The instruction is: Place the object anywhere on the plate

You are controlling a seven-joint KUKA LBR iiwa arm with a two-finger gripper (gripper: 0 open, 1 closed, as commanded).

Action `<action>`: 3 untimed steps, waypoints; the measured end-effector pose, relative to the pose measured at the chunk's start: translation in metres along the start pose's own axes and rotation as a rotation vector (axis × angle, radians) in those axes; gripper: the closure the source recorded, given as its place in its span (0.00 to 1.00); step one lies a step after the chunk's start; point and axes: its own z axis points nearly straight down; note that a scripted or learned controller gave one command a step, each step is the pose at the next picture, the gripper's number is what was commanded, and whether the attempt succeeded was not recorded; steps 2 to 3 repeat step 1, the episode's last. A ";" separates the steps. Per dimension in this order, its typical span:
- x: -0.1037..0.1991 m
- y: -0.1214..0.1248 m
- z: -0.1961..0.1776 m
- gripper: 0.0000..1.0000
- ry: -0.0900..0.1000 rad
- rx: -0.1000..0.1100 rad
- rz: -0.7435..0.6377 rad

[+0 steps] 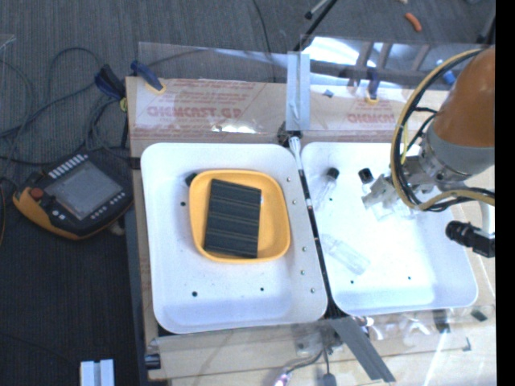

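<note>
Over the right bin, far half: my gripper (380, 191), pale and blurred against the white floor. Open or closed: I cannot tell. Nothing can be seen held in it.

Just behind it: my grey wrist (451, 153), looped with cables (406, 147), then the orange band (476, 95) toward the right.

Right bin (418, 292), contents: two small dark pieces (331, 172) just left of my gripper, and a clear plastic item (346, 254) lying nearer, toward the divider.

Left bin (241, 316), contents: one yellow plate (278, 240), roughly central. On it, flat and wholly inside the rim: one dark ribbed block (233, 217), the task's object as I judge it. It is well apart from my gripper, a full bin across.

Beyond the bins: a teach pendant (76, 195) on the floor at left, and a clear panel (209, 107) along the far edge.

Condition: task appears met as things lie.

Hazards noted:
- Any sweep left across the divider could nudge the block or tip the plate, undoing the placement.
- A descent where I hang now could catch the dark pieces or the clear item, which is hard to see against white.
- The cable loops sit close to my gripper, and a sharp wrist turn may snag them.
- The block reaches close to the plate's near rim, so a jolt to the bench might slide it onto the lip.
</note>
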 end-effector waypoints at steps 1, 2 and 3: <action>0.000 0.000 0.000 0.00 0.000 0.000 0.000; 0.000 0.000 0.000 0.00 0.000 0.000 0.000; 0.000 0.000 0.000 0.00 0.000 0.000 0.000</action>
